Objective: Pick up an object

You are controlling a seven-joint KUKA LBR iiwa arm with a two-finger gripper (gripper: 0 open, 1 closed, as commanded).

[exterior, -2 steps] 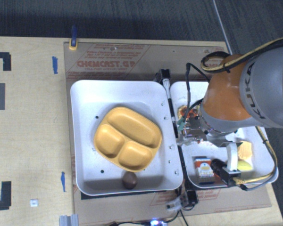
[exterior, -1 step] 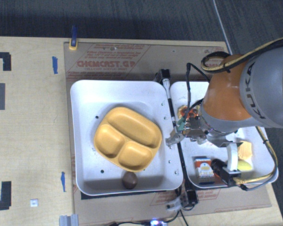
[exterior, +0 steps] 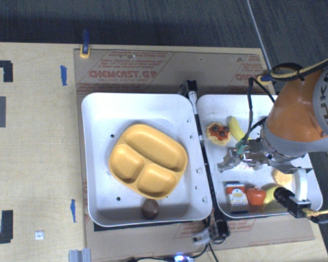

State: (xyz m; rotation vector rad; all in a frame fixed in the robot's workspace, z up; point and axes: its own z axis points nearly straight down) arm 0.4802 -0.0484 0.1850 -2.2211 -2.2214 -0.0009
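Below our pincer (exterior: 228, 162) we see a small carton (exterior: 236, 195) and tomato (exterior: 256, 196); banana (exterior: 236, 129) and pizza slice (exterior: 218, 134) lie above. Whether it's open we cannot tell.

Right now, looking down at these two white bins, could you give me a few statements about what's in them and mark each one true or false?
1. The yellow divided tray lies in the left bin. True.
2. A small brown ball sits beside the tray's near edge. True.
3. The gripper hangs over the left bin. False: it is over the right bin.
4. The yellow banana-shaped piece lies in the left bin. False: it is in the right bin, next to the small pizza toy.
5. A red tomato-like toy lies near the right bin's front edge. True.
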